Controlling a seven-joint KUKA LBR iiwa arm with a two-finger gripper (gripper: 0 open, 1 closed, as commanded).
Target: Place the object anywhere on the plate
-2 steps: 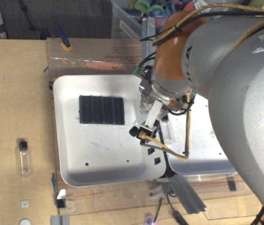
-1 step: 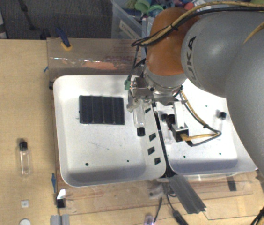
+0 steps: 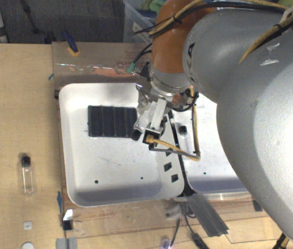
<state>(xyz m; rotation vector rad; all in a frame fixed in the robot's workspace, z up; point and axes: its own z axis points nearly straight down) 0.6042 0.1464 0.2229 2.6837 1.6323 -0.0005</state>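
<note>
A flat black ribbed plate (image 3: 110,121) lies in the upper middle of the left white bin (image 3: 84,191). My gripper (image 3: 145,119) hangs over the plate's right end, close to the wall between the two bins, and the wrist covers that edge of the plate. A small dark object (image 3: 182,130) lies in the right bin (image 3: 214,175), just right of the gripper. The big grey arm hides most of that bin.
A clear vial with a black cap (image 3: 27,173) lies on the wooden bench left of the bins. Two small black squares (image 3: 170,172) sit by the dividing wall. Behind the bench stands a clear tub of coloured items (image 3: 151,4).
</note>
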